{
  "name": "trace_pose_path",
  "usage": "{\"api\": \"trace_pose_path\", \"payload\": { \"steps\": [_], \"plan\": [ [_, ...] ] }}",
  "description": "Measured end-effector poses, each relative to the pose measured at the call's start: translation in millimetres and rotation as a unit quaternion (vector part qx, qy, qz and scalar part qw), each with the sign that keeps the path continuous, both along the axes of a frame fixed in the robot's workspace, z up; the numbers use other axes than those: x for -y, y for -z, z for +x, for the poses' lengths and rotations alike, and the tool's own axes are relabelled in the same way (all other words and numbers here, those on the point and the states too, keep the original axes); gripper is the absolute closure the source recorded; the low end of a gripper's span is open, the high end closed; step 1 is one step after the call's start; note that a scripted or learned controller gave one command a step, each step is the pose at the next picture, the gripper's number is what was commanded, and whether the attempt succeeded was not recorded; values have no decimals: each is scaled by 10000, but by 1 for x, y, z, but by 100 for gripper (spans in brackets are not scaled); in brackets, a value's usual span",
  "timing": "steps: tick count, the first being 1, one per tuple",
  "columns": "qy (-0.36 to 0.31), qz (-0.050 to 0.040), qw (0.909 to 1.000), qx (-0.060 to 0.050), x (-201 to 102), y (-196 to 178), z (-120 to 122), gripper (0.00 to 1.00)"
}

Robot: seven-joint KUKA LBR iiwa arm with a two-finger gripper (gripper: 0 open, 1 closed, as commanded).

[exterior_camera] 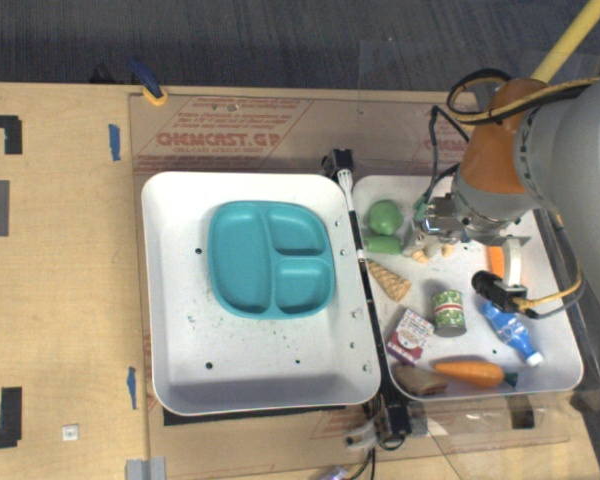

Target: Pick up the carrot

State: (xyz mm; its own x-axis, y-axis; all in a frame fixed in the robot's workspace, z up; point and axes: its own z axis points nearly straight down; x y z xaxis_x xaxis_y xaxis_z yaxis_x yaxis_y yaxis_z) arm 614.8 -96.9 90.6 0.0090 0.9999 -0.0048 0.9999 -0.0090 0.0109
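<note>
Your carrot (469, 372) lies flat along the near edge of the right bin (565, 368), pointing along that wall, just beside a small red-and-white carton (410, 335). Your gripper (432, 230) hangs over the bin's far part, near the green apple (385, 216) and well apart from the carrot. You cannot tell whether the jaws are open or closed. The teal tray (272, 258) sits alone in the left bin (170, 298), likely as a drop spot.
</note>
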Motion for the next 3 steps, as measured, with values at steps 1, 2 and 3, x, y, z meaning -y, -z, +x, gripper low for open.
{"api": "trace_pose_path", "payload": {
  "steps": [1, 2, 3],
  "plan": [
    [-1, 12, 10000, -13, -1, 2, -1, 0],
    [-612, 10, 9981, -8, -6, 1, -18, 0],
    [-619, -1, 9981, 29, -6, -12, -16, 100]
  ]
}}
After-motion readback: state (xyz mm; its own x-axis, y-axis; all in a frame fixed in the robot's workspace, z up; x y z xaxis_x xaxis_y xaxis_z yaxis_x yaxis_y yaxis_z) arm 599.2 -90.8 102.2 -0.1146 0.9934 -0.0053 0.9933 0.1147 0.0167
